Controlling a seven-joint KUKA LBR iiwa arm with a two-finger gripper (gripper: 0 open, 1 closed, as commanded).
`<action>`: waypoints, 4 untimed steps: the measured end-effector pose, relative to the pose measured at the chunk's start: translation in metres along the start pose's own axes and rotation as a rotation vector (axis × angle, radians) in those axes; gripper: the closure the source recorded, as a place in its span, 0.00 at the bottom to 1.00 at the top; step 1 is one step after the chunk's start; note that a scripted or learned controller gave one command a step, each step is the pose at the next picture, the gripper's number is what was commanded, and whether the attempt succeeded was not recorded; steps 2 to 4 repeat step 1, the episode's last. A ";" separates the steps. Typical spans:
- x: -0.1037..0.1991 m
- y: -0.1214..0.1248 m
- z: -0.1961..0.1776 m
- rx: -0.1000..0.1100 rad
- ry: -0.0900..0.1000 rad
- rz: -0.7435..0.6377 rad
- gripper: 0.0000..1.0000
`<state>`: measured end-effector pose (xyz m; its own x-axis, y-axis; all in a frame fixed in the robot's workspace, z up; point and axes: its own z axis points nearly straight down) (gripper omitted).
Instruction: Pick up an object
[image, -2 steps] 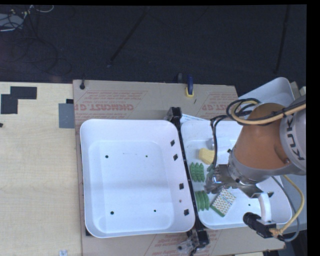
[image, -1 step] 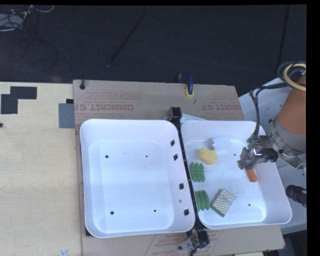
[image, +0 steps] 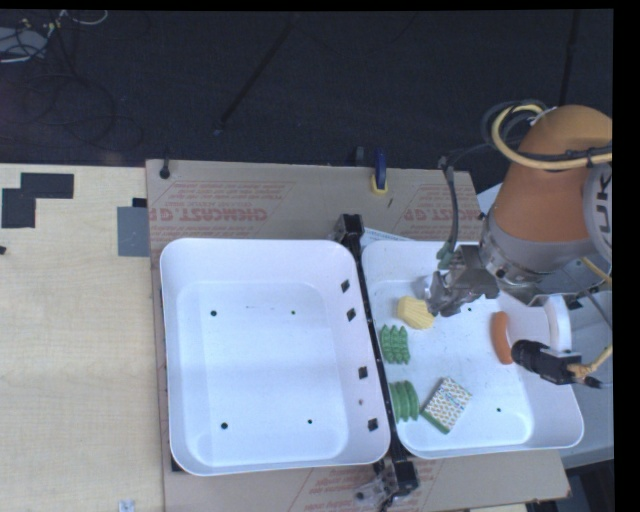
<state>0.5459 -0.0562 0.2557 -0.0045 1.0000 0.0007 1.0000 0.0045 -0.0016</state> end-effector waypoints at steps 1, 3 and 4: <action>0.053 -0.026 -0.024 0.002 0.000 0.000 1.00; 0.053 -0.026 -0.024 0.002 0.000 0.000 1.00; 0.053 -0.026 -0.024 0.002 0.000 0.000 1.00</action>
